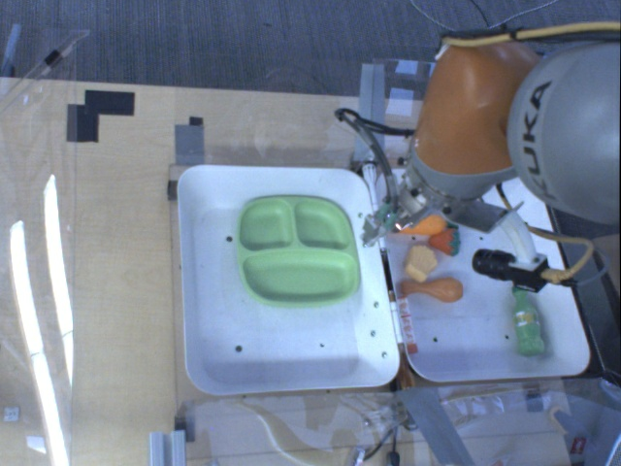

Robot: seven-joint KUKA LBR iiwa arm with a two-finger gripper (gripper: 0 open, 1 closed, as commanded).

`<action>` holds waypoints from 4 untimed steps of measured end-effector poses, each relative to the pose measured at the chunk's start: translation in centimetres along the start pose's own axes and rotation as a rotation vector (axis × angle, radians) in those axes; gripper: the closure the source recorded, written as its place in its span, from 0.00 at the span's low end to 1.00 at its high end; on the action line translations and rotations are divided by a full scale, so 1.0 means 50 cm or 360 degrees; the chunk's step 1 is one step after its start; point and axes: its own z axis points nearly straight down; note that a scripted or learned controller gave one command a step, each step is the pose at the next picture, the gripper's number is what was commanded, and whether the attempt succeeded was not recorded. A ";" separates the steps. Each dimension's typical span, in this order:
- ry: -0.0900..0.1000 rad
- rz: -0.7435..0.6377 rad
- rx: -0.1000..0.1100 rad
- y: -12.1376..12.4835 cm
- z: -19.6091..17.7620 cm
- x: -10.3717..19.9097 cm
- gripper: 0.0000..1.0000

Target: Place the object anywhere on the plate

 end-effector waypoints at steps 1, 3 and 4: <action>0.0001 0.0100 0.0007 -0.085 0.090 -0.144 1.00; 0.0004 -0.0134 0.0005 0.157 0.115 -0.056 1.00; 0.0002 -0.0089 0.0005 -0.014 0.128 -0.070 1.00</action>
